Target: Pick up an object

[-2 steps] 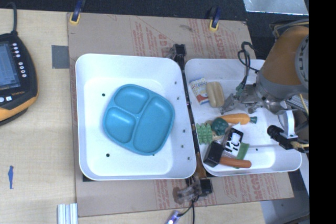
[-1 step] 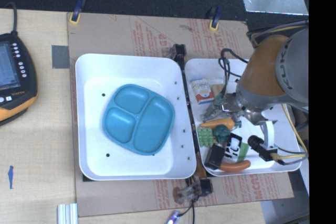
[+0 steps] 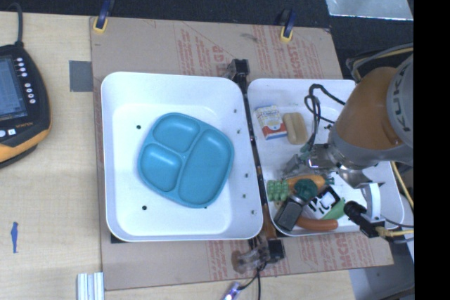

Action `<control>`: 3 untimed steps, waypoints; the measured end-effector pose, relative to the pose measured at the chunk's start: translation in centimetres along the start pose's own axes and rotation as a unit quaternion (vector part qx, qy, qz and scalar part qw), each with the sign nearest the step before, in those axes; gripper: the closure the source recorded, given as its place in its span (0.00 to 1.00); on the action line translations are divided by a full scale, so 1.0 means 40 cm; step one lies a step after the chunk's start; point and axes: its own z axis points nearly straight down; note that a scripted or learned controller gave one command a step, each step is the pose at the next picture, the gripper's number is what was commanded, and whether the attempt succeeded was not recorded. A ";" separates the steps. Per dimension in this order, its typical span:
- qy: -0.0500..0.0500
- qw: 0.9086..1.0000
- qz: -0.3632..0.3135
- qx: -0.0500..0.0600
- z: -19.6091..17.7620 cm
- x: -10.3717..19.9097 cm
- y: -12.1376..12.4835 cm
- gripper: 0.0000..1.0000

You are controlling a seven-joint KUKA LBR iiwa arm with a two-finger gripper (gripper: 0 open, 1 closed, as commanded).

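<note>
The grey arm with its orange band [image 3: 373, 105] reaches in from the right and hangs over the right-hand shallow white bin [image 3: 281, 89], its gripper [image 3: 304, 166] lowered into the cluster of small things at the near side of that bin. Whether the fingers are spread or pressed together cannot be told, since the wrist and the clutter around the tip hide them, and nothing is seen held between them. Just beside the gripper lie a dark green rounded toy [image 3: 305, 188] and a lighter green bumpy piece [image 3: 277, 189], with a small orange piece [image 3: 316, 180] touching the green toy. Nearer still sit a black rectangular block [image 3: 288, 215], a reddish-orange sausage-shaped object [image 3: 318, 224] against the near wall, and a white card with black marks [image 3: 325, 201]. At the far side of the same bin, well apart from the gripper, a small white and red box [image 3: 268, 121] lies next to a tan rectangular block [image 3: 296, 128]. The left-hand white bin [image 3: 126, 98] holds a blue plastic divided plate [image 3: 185, 159] with three compartments, lying flat near the middle. Both bins rest on a brown cardboard sheet [image 3: 183, 46] on the wooden bench [image 3: 49, 221], and a black and orange handheld control pendant [image 3: 17, 102] lies at the far left.
</note>
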 end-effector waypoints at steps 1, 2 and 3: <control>-0.001 1.000 -0.001 0.000 -0.026 -0.003 0.002 1.00; -0.001 1.000 -0.001 0.000 -0.026 -0.003 0.002 0.00; 0.000 1.000 0.001 -0.001 -0.002 -0.036 0.266 0.00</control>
